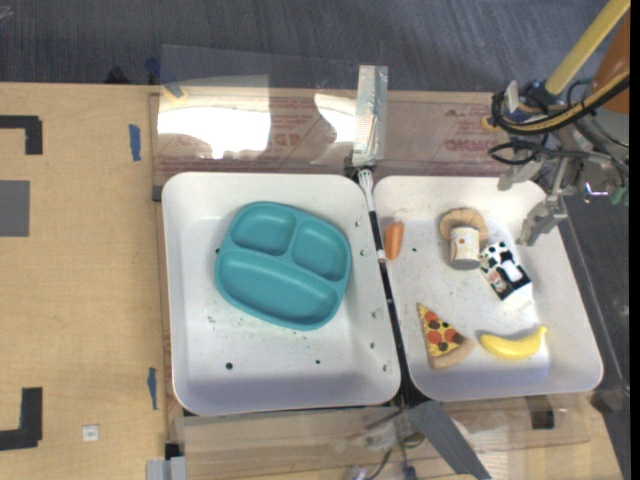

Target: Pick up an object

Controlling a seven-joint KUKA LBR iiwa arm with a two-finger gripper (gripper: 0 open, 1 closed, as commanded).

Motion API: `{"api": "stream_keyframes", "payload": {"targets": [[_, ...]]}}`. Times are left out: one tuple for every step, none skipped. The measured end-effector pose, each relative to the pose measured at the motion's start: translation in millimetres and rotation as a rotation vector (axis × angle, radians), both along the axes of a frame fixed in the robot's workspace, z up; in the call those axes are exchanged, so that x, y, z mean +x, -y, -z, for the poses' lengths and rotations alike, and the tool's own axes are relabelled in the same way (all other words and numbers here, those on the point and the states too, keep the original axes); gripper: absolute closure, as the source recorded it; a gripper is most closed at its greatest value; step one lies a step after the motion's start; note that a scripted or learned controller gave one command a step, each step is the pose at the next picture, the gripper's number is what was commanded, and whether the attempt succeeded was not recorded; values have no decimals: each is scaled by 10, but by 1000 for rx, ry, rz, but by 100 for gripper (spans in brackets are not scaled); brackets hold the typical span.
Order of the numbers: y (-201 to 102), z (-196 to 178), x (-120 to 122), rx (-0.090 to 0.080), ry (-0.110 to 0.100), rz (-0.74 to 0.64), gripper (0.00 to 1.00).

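The gripper [545, 218] hangs over the right bin's [580, 298] far right corner; whether its fingers are open or closed, I cannot tell. Just beside it lies one black-and-white toy cow [503, 269], tilted diagonally. Beyond sit one small can [464, 245] against a bagel [462, 221], one carrot [394, 239] pointing up-down, one pizza slice [441, 334], and one banana [515, 343] lying crosswise. The left bin [190, 298] holds one teal divided plate [284, 264].
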State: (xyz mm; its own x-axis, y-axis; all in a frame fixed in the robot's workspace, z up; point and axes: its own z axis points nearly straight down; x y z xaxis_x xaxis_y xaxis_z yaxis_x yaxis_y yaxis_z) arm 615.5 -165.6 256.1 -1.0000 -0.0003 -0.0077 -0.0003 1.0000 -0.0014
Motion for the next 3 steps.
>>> {"api": "stream_keyframes", "payload": {"targets": [[-269,1568,-129,-1,3,-58,0],[-281,1448,-103,-3,12,-59,100],[-946,687,-415,5,2,416,100]]}}
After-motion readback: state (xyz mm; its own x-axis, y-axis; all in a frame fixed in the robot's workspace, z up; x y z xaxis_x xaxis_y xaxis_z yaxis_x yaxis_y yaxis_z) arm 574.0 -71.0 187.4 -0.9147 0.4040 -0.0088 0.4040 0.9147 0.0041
